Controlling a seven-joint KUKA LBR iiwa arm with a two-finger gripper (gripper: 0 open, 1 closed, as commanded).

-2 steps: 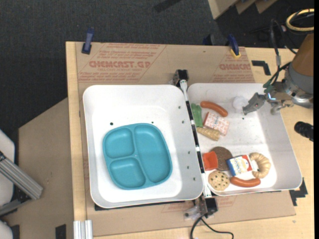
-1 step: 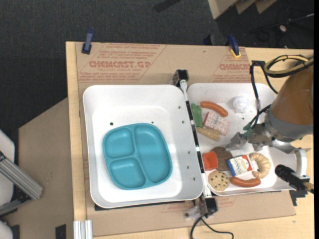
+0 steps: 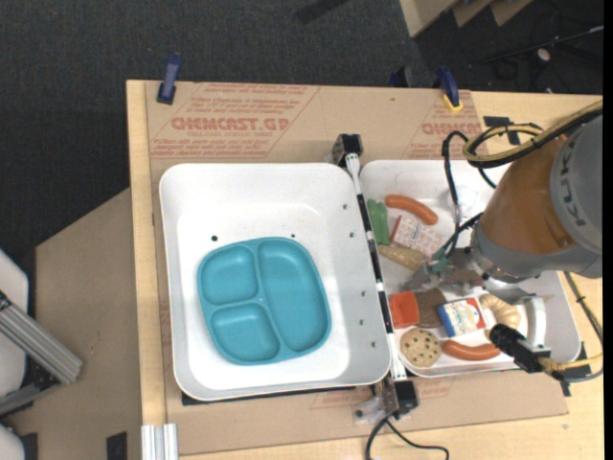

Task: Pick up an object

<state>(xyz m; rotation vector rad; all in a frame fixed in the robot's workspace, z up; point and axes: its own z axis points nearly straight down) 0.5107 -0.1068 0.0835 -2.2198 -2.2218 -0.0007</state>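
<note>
The right bin [image 3: 565,338] holds several small items. An orange sausage [image 3: 412,206] lies at its far end, with a green piece [image 3: 378,222] and a white-and-red packet [image 3: 415,230] beside it. Below them is a tan bar [image 3: 402,255]. Nearer the front are a red block [image 3: 404,308], a round cookie [image 3: 420,348], a second sausage [image 3: 469,352] and a small blue-and-white carton [image 3: 460,315]. My gripper [image 3: 433,276] hangs low over the middle of this bin, between the tan bar and the carton. Nothing is visibly held in it.
The left bin [image 3: 192,199] contains a blue divided plate [image 3: 263,298]. A black hinge strip [image 3: 369,247] runs between the two bins. My arm's orange band [image 3: 532,199] covers the right bin's far right part. Black cables [image 3: 479,147] loop above it.
</note>
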